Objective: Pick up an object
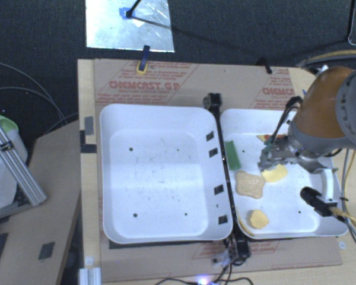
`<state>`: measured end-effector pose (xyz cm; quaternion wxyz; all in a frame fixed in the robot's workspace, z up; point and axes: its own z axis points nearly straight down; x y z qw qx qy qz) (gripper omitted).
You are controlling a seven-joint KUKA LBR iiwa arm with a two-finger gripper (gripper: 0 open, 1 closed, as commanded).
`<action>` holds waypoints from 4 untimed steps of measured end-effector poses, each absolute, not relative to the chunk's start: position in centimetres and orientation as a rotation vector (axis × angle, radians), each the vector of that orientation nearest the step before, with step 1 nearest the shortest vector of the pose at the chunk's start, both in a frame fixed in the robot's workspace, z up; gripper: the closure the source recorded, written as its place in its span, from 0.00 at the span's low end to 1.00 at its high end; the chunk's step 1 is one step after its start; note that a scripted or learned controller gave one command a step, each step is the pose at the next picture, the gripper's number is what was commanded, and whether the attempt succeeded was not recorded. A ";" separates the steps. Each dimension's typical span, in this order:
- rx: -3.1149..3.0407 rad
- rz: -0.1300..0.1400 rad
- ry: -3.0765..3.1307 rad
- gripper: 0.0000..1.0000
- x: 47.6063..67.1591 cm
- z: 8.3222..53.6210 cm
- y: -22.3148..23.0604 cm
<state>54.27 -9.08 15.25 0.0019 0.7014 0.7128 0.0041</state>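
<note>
My gripper (272, 159) reaches down into the right bin (249, 126), just above a pale yellow piece (276, 174) that lies right under its tip. A tan, bread-like piece (250, 184) rests to the lower left of it. A small round yellow object (258, 219) sits near the bin's front edge. A green stick (231, 154) lies along the bin's left wall. A bit of red and yellow (264, 138) peeks out behind the gripper, mostly hidden by it.
The left bin (157, 171) stands beside the right one, with a black divider (221, 159) between them. Both rest on a cardboard sheet (166, 82). My arm (329, 111) covers the right bin's far right part.
</note>
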 end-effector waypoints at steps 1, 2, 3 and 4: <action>2.205 0.011 2.236 1.00 54.0 19.5 -0.4; 2.218 0.010 2.210 1.00 50.5 29.9 -7.1; 2.212 -0.001 2.235 1.00 57.0 17.8 -1.2; 2.224 -0.002 2.224 1.00 48.3 19.3 -1.2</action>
